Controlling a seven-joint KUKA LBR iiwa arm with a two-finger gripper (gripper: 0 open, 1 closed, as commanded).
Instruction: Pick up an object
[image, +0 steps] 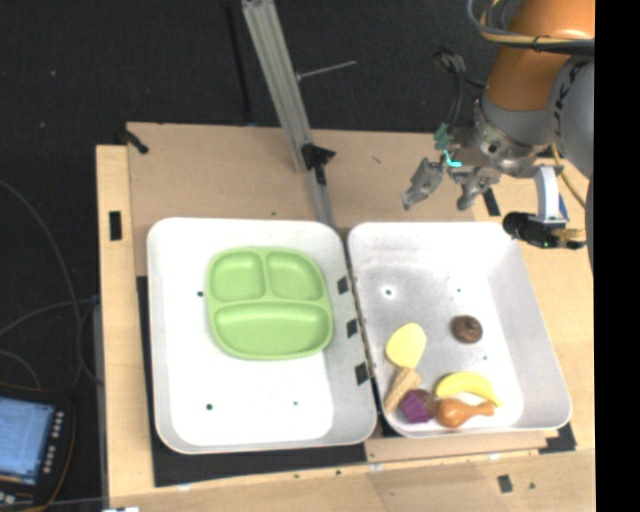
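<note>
My gripper (447, 189), fingers apart and holding nothing, hangs above the right bin (520, 300); I expect the crowded toys (440, 395) to spoil a clean grasp.

Single fixed cam, sitting high above the bench (230, 170) and looking down at a slant. It's facing away from the near edge, so the far side is running along the top of frame. Wide enough that it's taking in both white bins whole: left bin (180, 400), right bin (520, 290), plus dark floor around the bench. Arm (535, 70) is coming in at far right.
</note>
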